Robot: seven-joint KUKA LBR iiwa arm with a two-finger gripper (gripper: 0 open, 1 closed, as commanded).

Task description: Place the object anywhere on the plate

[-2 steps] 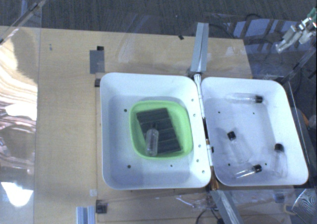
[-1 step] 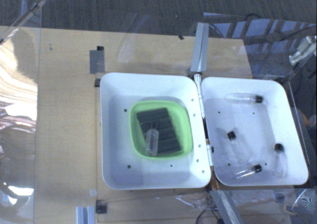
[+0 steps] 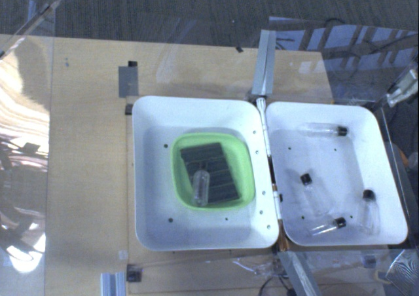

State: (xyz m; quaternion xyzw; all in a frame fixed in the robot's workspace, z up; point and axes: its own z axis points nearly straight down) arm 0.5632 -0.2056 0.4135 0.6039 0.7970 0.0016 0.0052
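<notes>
Item: clear vial [image 3: 200, 186] lying on green plate [image 3: 213, 170]; we judge placement done. Next: retrieve another from right bin [image 3: 380, 131].

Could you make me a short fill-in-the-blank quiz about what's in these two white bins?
1. The green plate sits in the ____ bin.
2. A clear tube lies on the dark pad, which rests on the ____.
3. The other clear tubes, like this one, have caps coloured ____.
4. The right bin holds ____ tubes.

Missing words: left; plate; black; four
</notes>
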